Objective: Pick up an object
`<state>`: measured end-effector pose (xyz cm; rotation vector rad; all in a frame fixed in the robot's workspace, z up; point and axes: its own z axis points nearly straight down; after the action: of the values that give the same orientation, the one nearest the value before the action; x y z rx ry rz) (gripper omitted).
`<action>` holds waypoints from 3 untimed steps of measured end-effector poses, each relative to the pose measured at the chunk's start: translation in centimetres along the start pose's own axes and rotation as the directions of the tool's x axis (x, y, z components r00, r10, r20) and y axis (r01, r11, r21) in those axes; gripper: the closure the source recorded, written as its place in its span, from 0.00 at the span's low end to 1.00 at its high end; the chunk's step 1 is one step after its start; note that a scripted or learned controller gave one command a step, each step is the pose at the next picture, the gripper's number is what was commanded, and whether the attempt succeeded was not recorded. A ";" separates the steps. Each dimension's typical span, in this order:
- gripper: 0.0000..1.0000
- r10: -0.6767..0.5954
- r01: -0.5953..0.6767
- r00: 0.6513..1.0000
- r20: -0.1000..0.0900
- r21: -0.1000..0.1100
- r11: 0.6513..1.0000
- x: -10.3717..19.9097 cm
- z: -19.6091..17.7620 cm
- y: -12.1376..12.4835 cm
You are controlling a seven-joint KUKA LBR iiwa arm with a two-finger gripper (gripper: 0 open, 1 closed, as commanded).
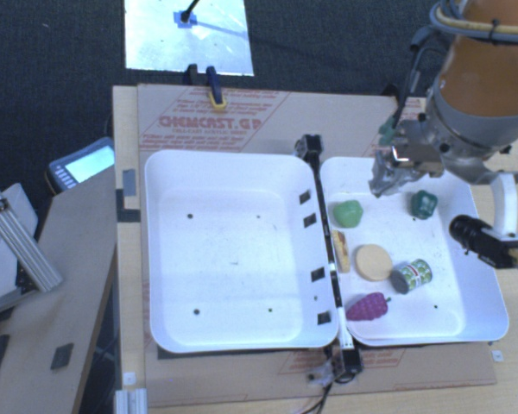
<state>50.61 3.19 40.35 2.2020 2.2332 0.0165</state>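
Gripper (387, 182) poised over the right bin (475, 317), finger state impossible to tell.

Hanging from the grey arm with orange band (488, 50) at the bin's upper part, nothing visibly between the fingers. Just below and left: a light green rounded object (349, 213). Just right: a dark green object (423, 203). Farther down, near the bin's middle: a tan round disc (373, 262), touching or nearly touching a small can with green label (412, 275) on its right, lying tilted. Beside the divider, a small yellowish piece (340, 253). Lower still, a purple grape-like cluster (368, 306). Left bin (233, 248) alongside, both on the cardboard-covered surface (216, 119).
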 end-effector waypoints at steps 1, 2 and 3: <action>1.00 0.006 -0.006 1.000 0.000 -0.007 1.000 2.8 -12.6 1.0; 1.00 0.005 -0.005 1.000 0.003 0.005 1.000 2.6 -13.0 0.9; 1.00 -0.001 0.001 1.000 0.003 0.002 1.000 2.6 -14.1 1.0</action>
<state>51.42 5.77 54.45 2.2010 2.2341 0.0111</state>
